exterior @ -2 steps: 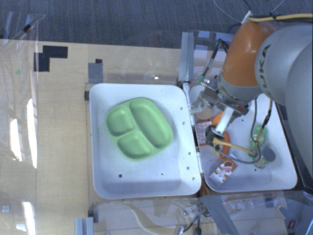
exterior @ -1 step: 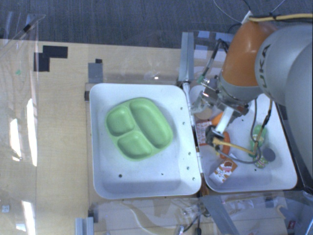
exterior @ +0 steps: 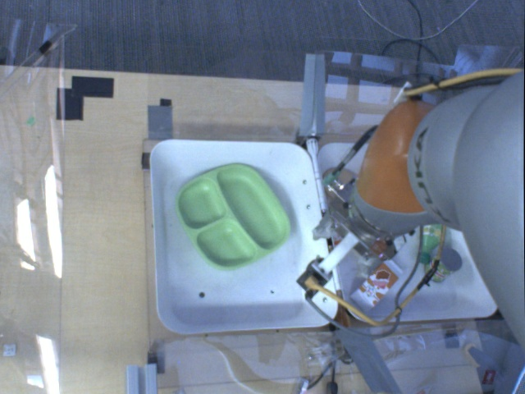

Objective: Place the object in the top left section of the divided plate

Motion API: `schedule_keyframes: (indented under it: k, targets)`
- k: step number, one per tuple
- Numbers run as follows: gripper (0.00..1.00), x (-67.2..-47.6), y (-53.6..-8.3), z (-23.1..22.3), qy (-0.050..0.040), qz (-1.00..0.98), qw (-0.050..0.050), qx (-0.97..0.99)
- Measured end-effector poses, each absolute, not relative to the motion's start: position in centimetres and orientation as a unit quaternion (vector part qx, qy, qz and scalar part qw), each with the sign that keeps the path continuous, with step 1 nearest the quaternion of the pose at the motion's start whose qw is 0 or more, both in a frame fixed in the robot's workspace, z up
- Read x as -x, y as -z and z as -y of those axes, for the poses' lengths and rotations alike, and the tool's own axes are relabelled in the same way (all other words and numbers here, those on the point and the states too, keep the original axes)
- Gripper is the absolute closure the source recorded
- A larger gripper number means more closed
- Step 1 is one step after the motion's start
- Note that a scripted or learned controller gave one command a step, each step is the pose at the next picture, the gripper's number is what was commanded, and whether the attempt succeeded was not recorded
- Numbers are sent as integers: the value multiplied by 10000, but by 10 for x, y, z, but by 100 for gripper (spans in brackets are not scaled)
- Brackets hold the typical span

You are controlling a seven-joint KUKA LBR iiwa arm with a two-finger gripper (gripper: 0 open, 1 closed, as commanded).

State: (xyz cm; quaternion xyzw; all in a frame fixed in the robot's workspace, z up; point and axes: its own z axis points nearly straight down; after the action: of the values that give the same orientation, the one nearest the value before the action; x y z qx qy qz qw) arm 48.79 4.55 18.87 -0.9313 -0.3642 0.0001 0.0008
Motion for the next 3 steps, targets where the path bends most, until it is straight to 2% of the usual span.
schedule_keyframes:
  k: [1, 2, 3]
  targets:
    - [0, -494, -200, -76, 7, 3531, 4, 9356]
    - [0, -494, -91, -135, 117, 3565, -34, 9342]
    - [0, -488, -185, -78, 21, 2196, 0, 9756]
